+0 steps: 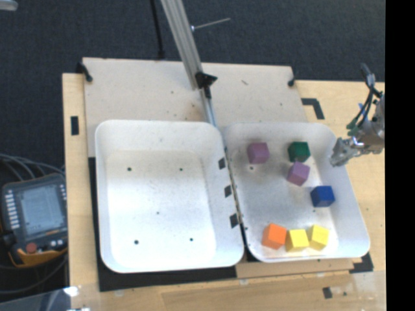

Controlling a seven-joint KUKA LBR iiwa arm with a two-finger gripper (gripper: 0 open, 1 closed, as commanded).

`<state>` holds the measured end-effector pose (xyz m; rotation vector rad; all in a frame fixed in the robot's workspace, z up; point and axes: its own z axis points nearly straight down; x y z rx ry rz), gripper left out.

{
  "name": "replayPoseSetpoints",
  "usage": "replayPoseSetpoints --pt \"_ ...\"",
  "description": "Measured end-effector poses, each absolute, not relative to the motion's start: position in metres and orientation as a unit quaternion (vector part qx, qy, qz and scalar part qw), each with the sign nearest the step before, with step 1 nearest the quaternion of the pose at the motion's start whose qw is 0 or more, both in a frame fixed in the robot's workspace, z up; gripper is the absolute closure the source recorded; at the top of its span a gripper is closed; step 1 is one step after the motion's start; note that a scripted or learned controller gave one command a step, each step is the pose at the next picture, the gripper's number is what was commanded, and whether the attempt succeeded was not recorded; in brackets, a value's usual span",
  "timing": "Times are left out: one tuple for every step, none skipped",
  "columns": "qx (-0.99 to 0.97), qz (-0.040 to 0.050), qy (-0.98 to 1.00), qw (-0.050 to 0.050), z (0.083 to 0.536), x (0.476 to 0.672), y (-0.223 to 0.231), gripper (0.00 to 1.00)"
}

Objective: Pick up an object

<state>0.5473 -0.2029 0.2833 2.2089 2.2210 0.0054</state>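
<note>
The right bin (pixel 337 238) holds several small cubes. Two purple cubes (pixel 258 152) (pixel 298 173) and a green cube (pixel 299 151) sit toward the back. A blue cube (pixel 322 195) lies right of centre. Along the front stand an orange cube (pixel 274 236) and two yellow cubes (pixel 297 240) (pixel 319 236) in a row. My gripper (pixel 342 153) hangs at the bin's right rim, right of the green cube and above the blue one, with nothing seen in it.
The left bin (pixel 110 173) sits beside the right one. A slanted aluminium post (pixel 183 37) rises behind the two bins. A teach pendant (pixel 35 216) lies off the bench at far left.
</note>
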Motion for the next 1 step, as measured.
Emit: replayPoseSetpoints --pt "0.705 0.0006 0.709 0.001 0.2868 0.5478 -0.1501 1.00"
